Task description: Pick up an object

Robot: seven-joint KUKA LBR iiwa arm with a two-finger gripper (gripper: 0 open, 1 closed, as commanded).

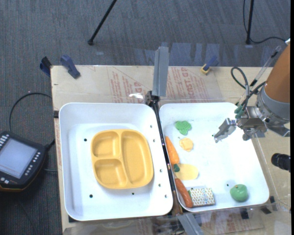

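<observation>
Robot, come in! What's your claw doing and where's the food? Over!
Tool above right bin, nothing in it. Apple, carrot, broccoli lying loose. Nothing blocking them.

The arm (284,77) shows a broad orange band above a rounded grey wrist collar, which is paler along its lower rim. Below the collar sits a darker grey metal block with angular faces, and a small green patch marks its left side. Black cables loop up from this block and curve back toward the wrist; a thin pale rod or cable runs along the orange part. The gripper (233,131) is bare grey metal, built of slim, flat-sided links that end in narrow fingers with dull, unpainted surfaces.
</observation>
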